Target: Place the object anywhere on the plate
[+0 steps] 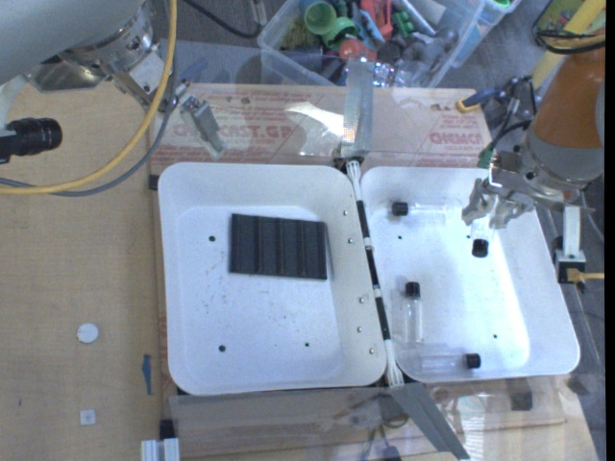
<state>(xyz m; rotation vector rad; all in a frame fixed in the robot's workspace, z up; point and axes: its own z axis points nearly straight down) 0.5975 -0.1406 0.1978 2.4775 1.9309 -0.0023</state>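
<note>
A dark ridged rectangular plate [279, 246] lies flat in the left white bin [192, 353]. Several clear vials with black caps are in the right bin [538, 344]: one near the back left [402, 207], one in the middle [411, 307], one along the front wall [454, 361]. Another black cap [479, 248] sits just below my gripper [490, 214], which hovers over the back right part of that bin. Whether the gripper touches that capped vial is hidden by its own body.
A clear tub of coloured toys [384, 17] stands behind the bins. A yellow cable [163, 113] and a grey machine part are at the back left. The divider ridge [370, 277] runs between the two bins.
</note>
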